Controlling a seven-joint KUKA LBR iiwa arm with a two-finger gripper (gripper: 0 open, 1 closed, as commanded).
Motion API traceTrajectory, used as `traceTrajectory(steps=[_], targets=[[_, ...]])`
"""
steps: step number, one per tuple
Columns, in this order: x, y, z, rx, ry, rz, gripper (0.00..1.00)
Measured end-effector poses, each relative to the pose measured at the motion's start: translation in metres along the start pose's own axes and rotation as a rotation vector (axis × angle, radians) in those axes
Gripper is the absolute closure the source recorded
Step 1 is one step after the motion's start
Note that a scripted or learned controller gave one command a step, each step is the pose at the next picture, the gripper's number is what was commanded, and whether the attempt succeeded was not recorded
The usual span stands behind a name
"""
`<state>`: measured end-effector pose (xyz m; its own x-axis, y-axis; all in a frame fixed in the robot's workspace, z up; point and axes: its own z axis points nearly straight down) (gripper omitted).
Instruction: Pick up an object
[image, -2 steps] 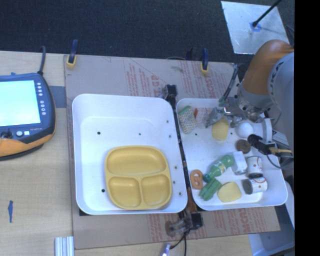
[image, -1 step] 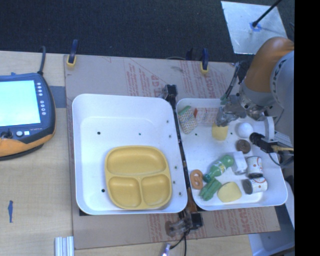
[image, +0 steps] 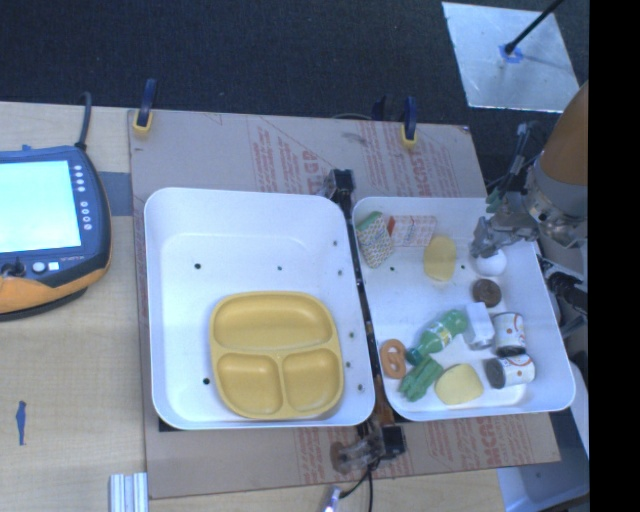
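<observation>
The right bin (image: 555, 330) holds several small items. Among them are a patterned carton (image: 373, 238), a yellow block (image: 439, 257), a white egg-like ball (image: 489, 264), a brown disc (image: 486, 292), a green bottle (image: 440, 333), two small cans (image: 512, 350), a pretzel (image: 392, 357) and a yellow lemon shape (image: 459, 384). My gripper (image: 488, 243) reaches in from the right and hangs low over the bin's far right part. It sits just above the white ball and looks to be touching or nearly touching it.
The left bin (image: 170, 260) holds a yellow three-compartment tray (image: 277, 352). A teach pendant (image: 45, 225) lies on the bench at far left. Clamps (image: 409, 122) hold the cardboard sheet at the back edge.
</observation>
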<state>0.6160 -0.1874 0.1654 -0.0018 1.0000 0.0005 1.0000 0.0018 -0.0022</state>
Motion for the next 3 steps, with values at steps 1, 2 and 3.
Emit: traceTrajectory(steps=[1,2,3], targets=[[0.047,0.026,-0.028,-0.001,0.001,-0.001,1.00],[0.047,0.026,-0.028,0.000,0.000,-0.001,0.00],[0.037,0.025,0.073,0.005,-0.001,-0.002,0.00]])
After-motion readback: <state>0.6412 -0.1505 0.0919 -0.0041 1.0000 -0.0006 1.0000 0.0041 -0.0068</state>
